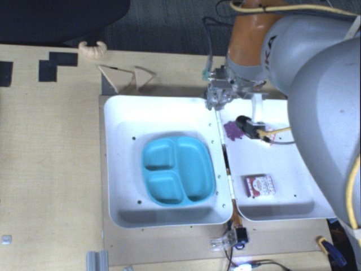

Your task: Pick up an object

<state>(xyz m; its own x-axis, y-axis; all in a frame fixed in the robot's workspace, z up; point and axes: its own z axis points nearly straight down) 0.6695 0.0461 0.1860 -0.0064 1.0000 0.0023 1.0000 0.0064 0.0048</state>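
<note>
A blue divided plate [177, 170] lies flat in the left bin [121, 151]. In the right bin [293, 162] a small purple object [232, 130] rests near the dividing wall at the back. A red and white packet [259, 186] lies toward that bin's front. My gripper [216, 101] hangs over the back end of the wall between the two bins, above and slightly left of the purple object. I see nothing held in it.
The grey arm [316, 66] with its orange band covers the right bin's back right part. Pale wooden pieces [127, 77] and a small tan object [92, 49] lie on the bench behind the left bin.
</note>
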